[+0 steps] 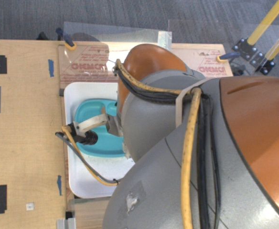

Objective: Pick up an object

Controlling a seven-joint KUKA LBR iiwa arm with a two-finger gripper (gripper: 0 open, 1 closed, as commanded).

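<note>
one thing worries me most: the arm (177,128) blocks so much of the camera view that i cannot tell whether the gripper (113,126) is apart, together or clamped on anything. it sits low over the white bin (84,182), right at the teal dish (88,112). if it closes on the thin rim off-centre, i'd expect the dish to tip or slip out on the lift. if it meets the smooth curved inside instead, it may skate along and shove the dish against the bin wall. the dish is bright turquoise, shallow and rounded like a small bowl or scoop, probably glossy plastic. it lies about mid-bin, a little toward the far end, with its right side hidden under the arm, so i can't judge its full shape.
</note>
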